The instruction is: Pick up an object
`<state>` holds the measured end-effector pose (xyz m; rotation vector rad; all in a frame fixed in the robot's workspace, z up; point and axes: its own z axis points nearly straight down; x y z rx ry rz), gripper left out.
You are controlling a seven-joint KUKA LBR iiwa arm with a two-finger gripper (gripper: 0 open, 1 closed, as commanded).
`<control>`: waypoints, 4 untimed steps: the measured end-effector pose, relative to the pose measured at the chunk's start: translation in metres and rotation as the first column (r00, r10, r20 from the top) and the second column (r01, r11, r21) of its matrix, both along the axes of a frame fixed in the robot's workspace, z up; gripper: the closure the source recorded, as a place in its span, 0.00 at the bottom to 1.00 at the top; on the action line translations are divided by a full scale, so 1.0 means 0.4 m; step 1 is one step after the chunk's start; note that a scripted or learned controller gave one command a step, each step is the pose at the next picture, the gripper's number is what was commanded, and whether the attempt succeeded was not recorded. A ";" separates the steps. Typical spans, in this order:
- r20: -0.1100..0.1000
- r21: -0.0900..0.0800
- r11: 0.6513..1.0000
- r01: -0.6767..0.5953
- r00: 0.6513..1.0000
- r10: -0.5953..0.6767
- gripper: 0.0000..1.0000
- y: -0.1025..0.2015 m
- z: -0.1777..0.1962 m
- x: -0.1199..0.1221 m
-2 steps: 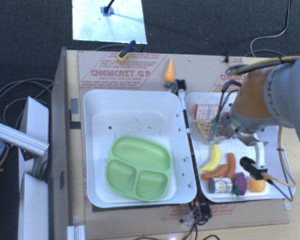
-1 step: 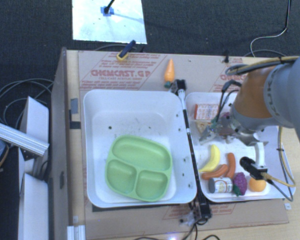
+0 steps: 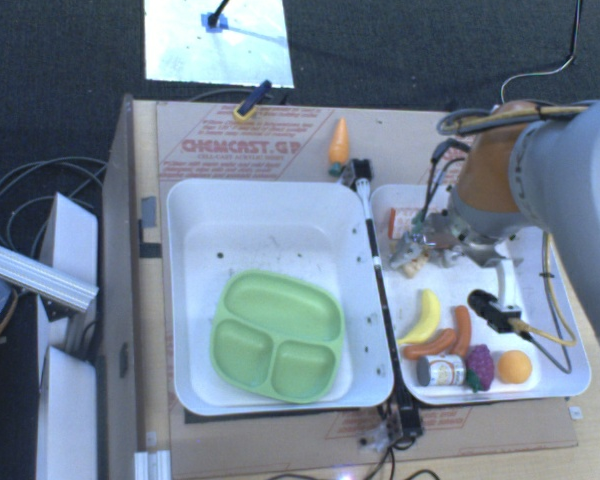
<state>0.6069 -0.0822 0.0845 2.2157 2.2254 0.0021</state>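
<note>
Banana (image 3: 427, 316), a smooth yellow crescent, lies in the white bin (image 3: 400, 296) on the camera's right, just below my jaws (image 3: 412, 253) and apart from them, with bare bin floor between us. The desk (image 3: 230, 138) under everything is a flat brown board with red printing. Two shallow white bins with rounded corners sit side by side on it. The left bin (image 3: 195, 268) holds a glossy pale-green plate (image 3: 277, 335) moulded into three compartments, resting toward its near side. My grey arm comes in from the right, and my jaws hang low over the upper left part of the right bin; I cannot tell how far they are open, and I see nothing gripped in them. Just above them lies a red-and-white packet (image 3: 405, 218). Below the banana lie two orange-red sausages (image 3: 463, 326), one upright in the view and one slanted. Beside those are a knobbly purple grape bunch (image 3: 480, 366), a round orange ball (image 3: 516, 366) and a small labelled can (image 3: 440, 371) on its side. A tapered orange carrot (image 3: 338, 140) lies on the desk above the bins.
</note>
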 end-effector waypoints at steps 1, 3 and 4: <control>0.001 0.000 1.000 -0.002 1.000 0.002 1.00 0.000 0.027 0.001; 0.000 0.000 1.000 -0.001 1.000 0.001 0.00 -0.005 0.000 0.069; -0.002 -0.001 1.000 -0.003 1.000 0.003 1.00 -0.006 0.026 0.067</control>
